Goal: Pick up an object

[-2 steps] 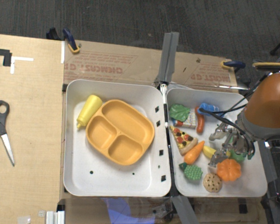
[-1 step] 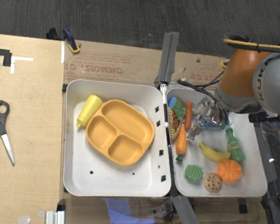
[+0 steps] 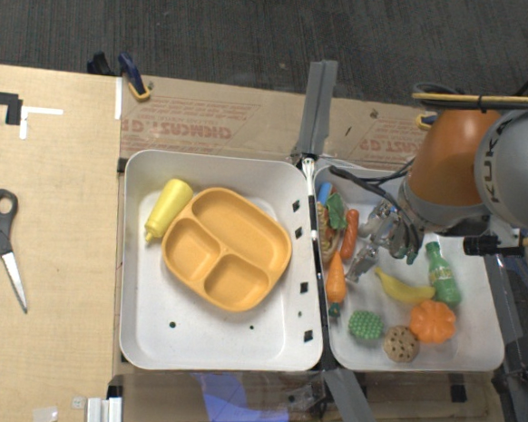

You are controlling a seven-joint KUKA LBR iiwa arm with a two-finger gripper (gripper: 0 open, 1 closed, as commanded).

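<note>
The right bin (image 3: 480, 355) holds several toy foods: a yellow banana (image 3: 402, 286), a green bottle (image 3: 441, 275), an orange pumpkin (image 3: 433, 322), a brown cookie (image 3: 401, 344), a knobbly green ball (image 3: 365, 325), an orange carrot (image 3: 335, 280) and a red pepper (image 3: 350, 229). My gripper (image 3: 381, 251) hangs over the middle of this bin, just up and left of the banana and right of the carrot. It stands open, with nothing between its fingers (image 3: 361, 261). The wrist hides part of the bin's back.
The left bin (image 3: 137, 323) carries a yellow divided plate (image 3: 229, 248) and a yellow bottle (image 3: 167, 209) beside it. More small toys (image 3: 329, 222) crowd the right bin's left wall. Scissors (image 3: 2, 240) lie on the bench at the far left.
</note>
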